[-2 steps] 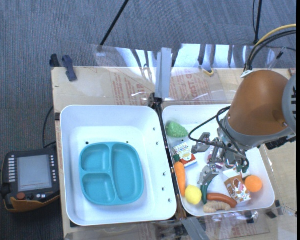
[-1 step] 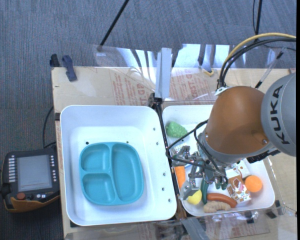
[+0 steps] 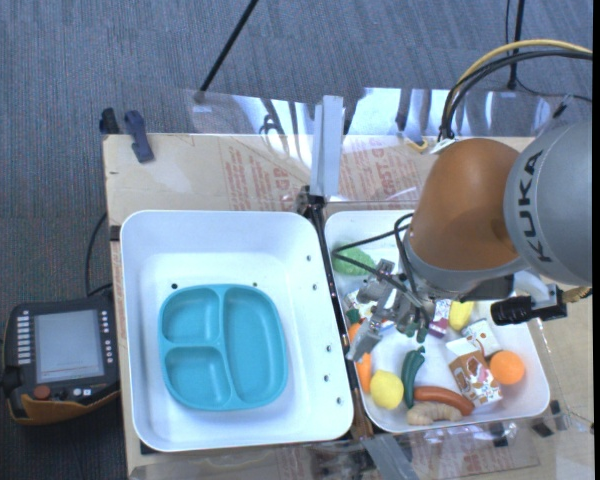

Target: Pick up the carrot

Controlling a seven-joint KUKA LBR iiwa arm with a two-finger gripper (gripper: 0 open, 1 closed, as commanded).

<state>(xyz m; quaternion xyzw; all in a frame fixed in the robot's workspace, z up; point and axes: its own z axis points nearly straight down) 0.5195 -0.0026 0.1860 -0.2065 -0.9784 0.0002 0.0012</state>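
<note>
The carrot (image 3: 364, 370) is a small orange piece lying at the left edge of the right bin (image 3: 536, 396), close to the wall between the bins. Another bit of orange (image 3: 354, 330) shows just above it, partly hidden by the gripper. My gripper (image 3: 372, 330) hangs low over the left side of the right bin, slanting down and to the left, with its tip just above the carrot. The grey arm with its orange band (image 3: 465, 218) covers the bin's upper part.
The right bin also holds a green item (image 3: 355, 261), a yellow lemon (image 3: 386, 389), a green pepper (image 3: 412, 370), a sausage (image 3: 443, 400), a small carton (image 3: 470, 370) and an orange (image 3: 507, 367). A teal divided plate (image 3: 223, 346) lies in the left bin (image 3: 140, 268).
</note>
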